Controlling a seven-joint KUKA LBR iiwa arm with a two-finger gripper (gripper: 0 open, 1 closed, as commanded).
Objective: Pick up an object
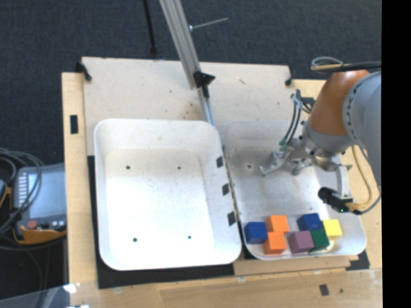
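Several small blocks lie in a cluster at the near end of the right bin: a blue block, two orange blocks, a purple block, a second blue block, a green block and a yellow block. My gripper hangs over the middle of the right bin, beyond the blocks and apart from them. Nothing shows in its grasp. The orange band of the arm sits above it at the right.
The left bin stands beside the right one, and black clips line the seam between them. A slanted metal rail rises behind the bins. Cables hang by the wrist near the right bin's edge.
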